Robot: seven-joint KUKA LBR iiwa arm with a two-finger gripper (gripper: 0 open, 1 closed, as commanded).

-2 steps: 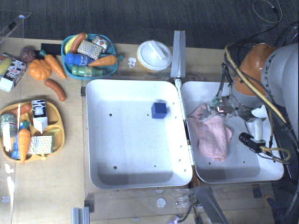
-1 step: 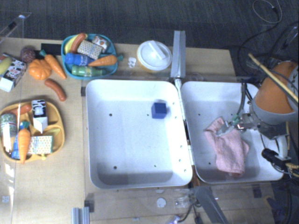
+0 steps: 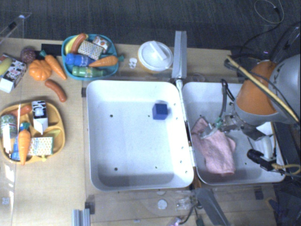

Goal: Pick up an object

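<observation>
A small blue cube (image 3: 160,110) rests in the left bin (image 3: 117,173), toward its upper right. In the right bin (image 3: 254,173) a crumpled pink cloth (image 3: 216,154) lies against the left wall. My gripper (image 3: 215,127) is down over the cloth's upper edge, where the fabric bunches up beneath it. The arm's orange band (image 3: 254,95) and grey wrist hide the bin's upper right part.
A metal divider post (image 3: 178,55) stands between the bins at the back. A white lidded bowl (image 3: 155,55), a blue basket of toy food (image 3: 89,55) and a yellow tray of toys (image 3: 33,133) sit left of the bins. Cables (image 3: 263,164) trail at the right.
</observation>
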